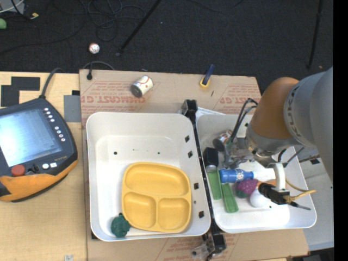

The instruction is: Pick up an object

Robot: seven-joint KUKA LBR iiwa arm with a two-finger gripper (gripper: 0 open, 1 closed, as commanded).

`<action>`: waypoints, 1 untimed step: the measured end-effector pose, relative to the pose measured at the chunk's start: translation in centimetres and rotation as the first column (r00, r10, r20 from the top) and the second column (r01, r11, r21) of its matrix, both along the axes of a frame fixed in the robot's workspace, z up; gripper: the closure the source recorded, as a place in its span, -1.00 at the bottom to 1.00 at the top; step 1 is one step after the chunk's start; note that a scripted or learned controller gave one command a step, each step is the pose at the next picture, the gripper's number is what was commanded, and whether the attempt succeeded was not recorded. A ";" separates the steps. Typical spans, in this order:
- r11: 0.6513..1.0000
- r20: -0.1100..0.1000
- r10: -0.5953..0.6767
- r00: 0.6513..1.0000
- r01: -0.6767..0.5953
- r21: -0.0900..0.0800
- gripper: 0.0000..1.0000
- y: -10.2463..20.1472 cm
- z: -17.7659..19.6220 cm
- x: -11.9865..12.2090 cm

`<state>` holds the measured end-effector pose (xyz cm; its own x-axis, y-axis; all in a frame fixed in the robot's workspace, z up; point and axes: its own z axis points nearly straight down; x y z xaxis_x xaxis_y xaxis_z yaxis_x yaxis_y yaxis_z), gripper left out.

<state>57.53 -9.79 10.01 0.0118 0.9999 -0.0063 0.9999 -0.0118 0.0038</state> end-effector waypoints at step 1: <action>1.000 0.007 0.018 1.000 -0.018 0.008 1.00 6.2 9.4 5.7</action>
